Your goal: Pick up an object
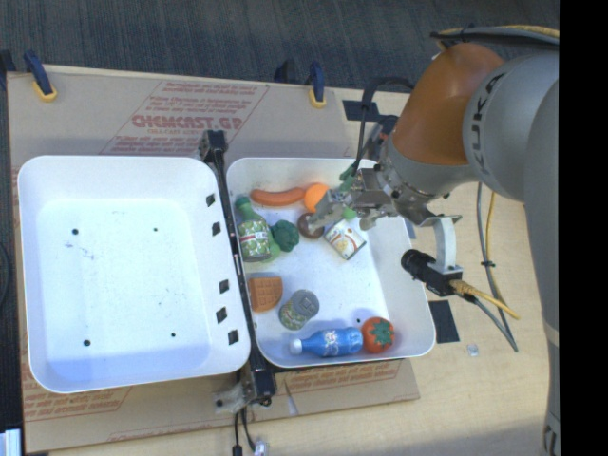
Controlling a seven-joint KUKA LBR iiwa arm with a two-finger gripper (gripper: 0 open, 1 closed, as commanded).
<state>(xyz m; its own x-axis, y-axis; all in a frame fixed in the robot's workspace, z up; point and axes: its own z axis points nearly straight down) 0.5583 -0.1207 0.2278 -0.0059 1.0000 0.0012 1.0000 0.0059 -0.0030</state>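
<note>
Grey arm [494, 112] with orange band reaches in from the right, over the right bin's upper right corner. Brown cardboard-covered tabletop [190, 112] carries two white bins side by side. Left bin [38, 255] sits bare white. Right bin [408, 302] holds all the items. Claw [353, 207] hangs low in the upper right part of the right bin, just above a small white jar [346, 241] that lies tilted; can't tell if the claw is spread or pressed together, clutter hides it. Green bottle [253, 234] lies near the bin's left wall, dark green lump [284, 235] just beside it. Blue bottle [326, 343] lies along the near wall, red tomato [378, 334] touching its right end. Orange carrot [277, 197] near the far wall, orange ball [315, 197] at its right tip. Brown waffle-like piece [266, 293], grey round can [302, 306] beside it.
</note>
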